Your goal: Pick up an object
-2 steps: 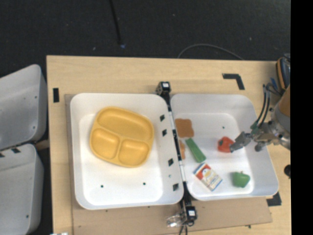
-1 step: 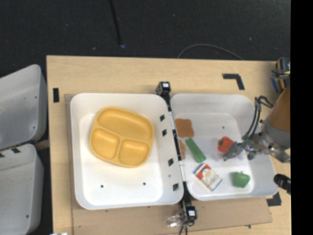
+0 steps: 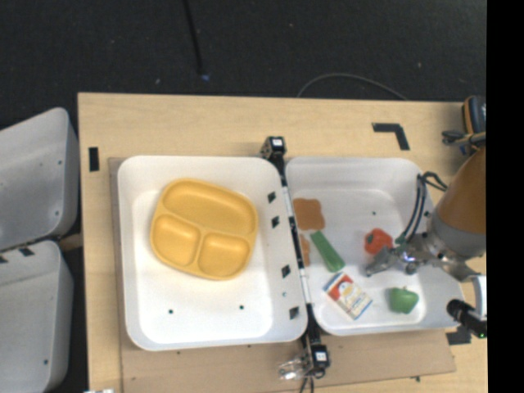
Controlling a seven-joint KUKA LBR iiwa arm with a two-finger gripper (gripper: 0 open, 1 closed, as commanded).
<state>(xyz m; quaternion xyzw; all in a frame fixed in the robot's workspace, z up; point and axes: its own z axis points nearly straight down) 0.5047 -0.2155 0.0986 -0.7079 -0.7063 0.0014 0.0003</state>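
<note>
The right bin (image 3: 352,174) holds a brown flat piece (image 3: 309,214), a green stick-shaped piece (image 3: 327,251), a small red object (image 3: 377,240), a white printed card or packet (image 3: 348,295) and a green rounded object (image 3: 403,300). My gripper (image 3: 385,262) hangs low over the right bin, just below the red object and up-left of the green rounded one. Nothing shows between its fingers. The arm's orange band (image 3: 465,199) rises at the right edge.
The left bin (image 3: 135,301) carries a yellow divided plate (image 3: 203,228). Black clips sit along the seam between the bins (image 3: 288,244). A thin cable (image 3: 352,79) arcs across the wooden bench behind the right bin.
</note>
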